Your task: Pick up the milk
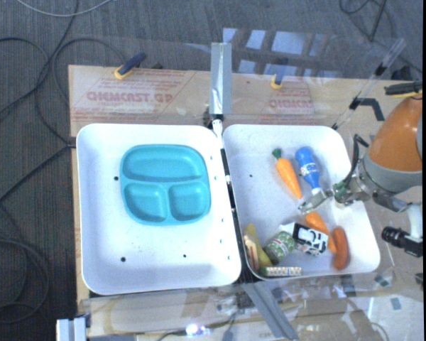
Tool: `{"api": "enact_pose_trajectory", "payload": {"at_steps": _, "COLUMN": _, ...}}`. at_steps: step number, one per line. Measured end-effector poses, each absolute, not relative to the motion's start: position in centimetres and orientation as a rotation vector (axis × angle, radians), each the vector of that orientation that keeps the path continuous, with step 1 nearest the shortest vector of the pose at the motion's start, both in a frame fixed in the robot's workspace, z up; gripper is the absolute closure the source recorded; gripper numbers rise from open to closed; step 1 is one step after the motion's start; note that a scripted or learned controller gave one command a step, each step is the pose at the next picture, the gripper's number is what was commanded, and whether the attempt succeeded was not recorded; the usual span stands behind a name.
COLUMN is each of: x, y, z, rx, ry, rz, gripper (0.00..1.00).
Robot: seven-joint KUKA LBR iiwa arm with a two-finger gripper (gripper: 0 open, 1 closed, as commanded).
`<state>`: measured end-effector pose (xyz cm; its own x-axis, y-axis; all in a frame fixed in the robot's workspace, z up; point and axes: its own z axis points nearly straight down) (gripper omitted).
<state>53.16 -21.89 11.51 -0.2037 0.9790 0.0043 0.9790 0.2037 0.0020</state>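
Two shallow white plastic bins (99, 261) on a tan bench; the left one's got a turquoise three-compartment tray (166, 183). On the right: an orange toy carrot with green top (287, 174), a blue bottle with white label (308, 168), a black-and-white cow-patterned milk carton (311, 239), and a reddish-orange sausage (339, 248).

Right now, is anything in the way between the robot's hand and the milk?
Yes, partly. The hand hangs over the right bin, just above the milk. An orange piece lies between them, touching the milk's top edge. A can presses against its left, and a sausage lies close on its right.
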Motion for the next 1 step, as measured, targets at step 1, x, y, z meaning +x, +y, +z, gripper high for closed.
{"api": "enact_pose_trajectory", "payload": {"at_steps": 1, "x": 57.6, "y": -21.9, "z": 11.12, "rx": -1.9, "ry": -2.499, "rz": -0.007, "gripper": 0.0}}
